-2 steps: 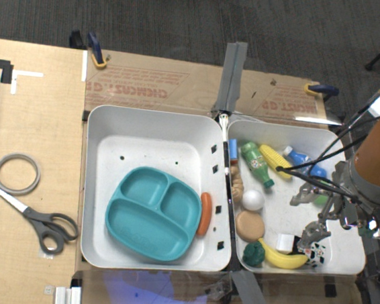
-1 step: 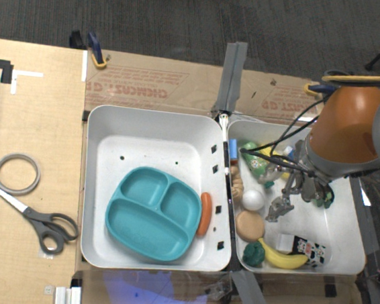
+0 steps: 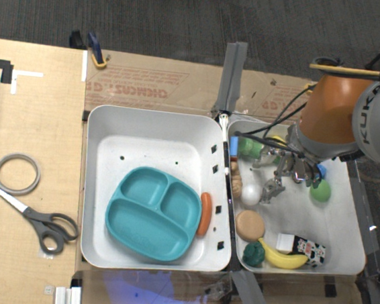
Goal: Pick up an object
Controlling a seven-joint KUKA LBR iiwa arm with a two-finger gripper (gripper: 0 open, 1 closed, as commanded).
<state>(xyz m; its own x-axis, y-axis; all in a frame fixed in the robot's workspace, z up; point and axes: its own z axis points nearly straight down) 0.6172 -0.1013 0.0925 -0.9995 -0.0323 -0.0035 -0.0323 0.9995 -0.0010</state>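
One arm [image 3: 343, 110] above right bin [image 3: 350, 266]

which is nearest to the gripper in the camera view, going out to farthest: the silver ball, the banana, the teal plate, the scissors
From the gripper:
1. silver ball, just to its left in the right bin
2. banana, at that bin's near edge
3. teal plate, in the left bin
4. scissors, on the bench far left
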